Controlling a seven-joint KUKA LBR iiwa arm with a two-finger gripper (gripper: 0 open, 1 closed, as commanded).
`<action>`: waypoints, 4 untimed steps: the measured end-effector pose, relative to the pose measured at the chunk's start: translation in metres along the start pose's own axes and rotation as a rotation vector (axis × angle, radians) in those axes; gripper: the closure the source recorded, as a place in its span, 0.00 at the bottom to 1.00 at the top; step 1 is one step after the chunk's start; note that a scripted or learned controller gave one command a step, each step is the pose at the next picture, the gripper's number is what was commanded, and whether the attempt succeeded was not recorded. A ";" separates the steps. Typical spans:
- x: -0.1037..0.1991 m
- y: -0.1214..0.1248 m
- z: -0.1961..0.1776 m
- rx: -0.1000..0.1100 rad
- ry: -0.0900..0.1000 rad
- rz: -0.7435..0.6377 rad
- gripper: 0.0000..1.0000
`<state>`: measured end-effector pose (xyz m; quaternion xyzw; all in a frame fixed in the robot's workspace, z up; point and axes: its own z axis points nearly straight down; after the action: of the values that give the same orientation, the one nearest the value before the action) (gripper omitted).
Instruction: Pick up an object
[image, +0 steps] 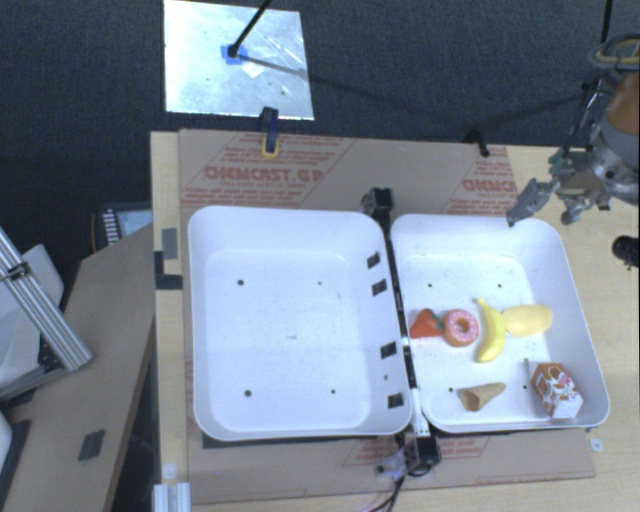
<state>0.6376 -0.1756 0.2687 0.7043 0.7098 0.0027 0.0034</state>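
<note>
At far right, arm (615, 120) partly cut off, fingers (524, 203) blurred.

Two white bins (290, 225); one each: strawberry (427, 324), donut (461, 327), banana (490, 331), lemon (526, 320), cone (481, 396), carton (556, 390).

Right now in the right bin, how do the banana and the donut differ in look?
The banana is yellow, long and curved; the donut is pink, round, with a hole in its middle. The banana looks longer than the donut is wide. The banana lies on the donut's right, toward the lemon; the donut lies on the banana's left, beside a red piece. Both lie flat on the floor of the right bin, close side by side.
</note>
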 end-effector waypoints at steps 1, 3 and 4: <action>0.029 -0.001 -0.037 0.002 0.001 0.000 0.00; 0.132 0.026 -0.121 0.000 0.003 -0.004 0.00; 0.188 0.018 -0.179 -0.001 0.003 -0.004 0.00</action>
<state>0.6528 0.0124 0.4476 0.7031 0.7111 0.0040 0.0024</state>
